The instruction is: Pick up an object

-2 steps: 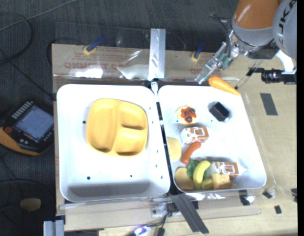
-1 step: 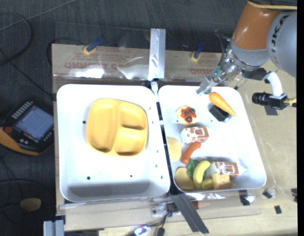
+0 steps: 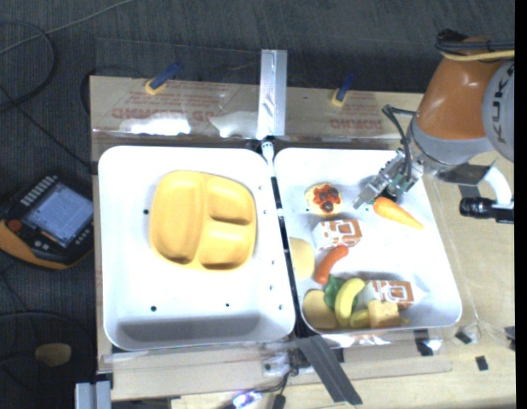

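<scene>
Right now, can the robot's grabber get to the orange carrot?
Probably yes. The gripper hangs in the right bin right beside the carrot, at its thick end. Nothing lies on top of the carrot, and the other toy foods sit apart from it, so the way looks free.

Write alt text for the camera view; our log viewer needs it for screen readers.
The gripper hangs over the right bin beside a toy carrot, among other play food. The left bin holds a yellow divided tray.
</scene>
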Available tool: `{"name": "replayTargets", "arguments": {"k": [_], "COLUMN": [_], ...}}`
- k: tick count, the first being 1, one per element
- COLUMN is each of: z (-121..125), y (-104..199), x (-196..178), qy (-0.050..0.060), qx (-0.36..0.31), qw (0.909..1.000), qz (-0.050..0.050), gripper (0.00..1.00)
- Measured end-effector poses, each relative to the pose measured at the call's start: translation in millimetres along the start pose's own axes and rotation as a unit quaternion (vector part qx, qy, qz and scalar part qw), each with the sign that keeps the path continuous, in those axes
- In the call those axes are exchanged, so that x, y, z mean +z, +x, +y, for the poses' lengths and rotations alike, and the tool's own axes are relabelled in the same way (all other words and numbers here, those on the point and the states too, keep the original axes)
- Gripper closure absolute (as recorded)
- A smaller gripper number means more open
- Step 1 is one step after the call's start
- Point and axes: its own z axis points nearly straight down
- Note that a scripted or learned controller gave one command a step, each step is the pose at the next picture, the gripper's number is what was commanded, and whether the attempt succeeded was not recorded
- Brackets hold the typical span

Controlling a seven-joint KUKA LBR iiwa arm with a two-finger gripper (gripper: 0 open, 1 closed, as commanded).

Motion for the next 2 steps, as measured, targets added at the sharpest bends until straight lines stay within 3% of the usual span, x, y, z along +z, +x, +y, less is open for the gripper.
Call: {"name": "replayTargets", "arguments": {"k": [1,2], "z": [40,104], "y": [20,48], "x": [79,1], "qy": [0.001,0.001], "qx": [0.219,0.251], "qw": [0.9756,0.968], "qz": [0.001,0.0], "gripper": [1.0,1.0]}}
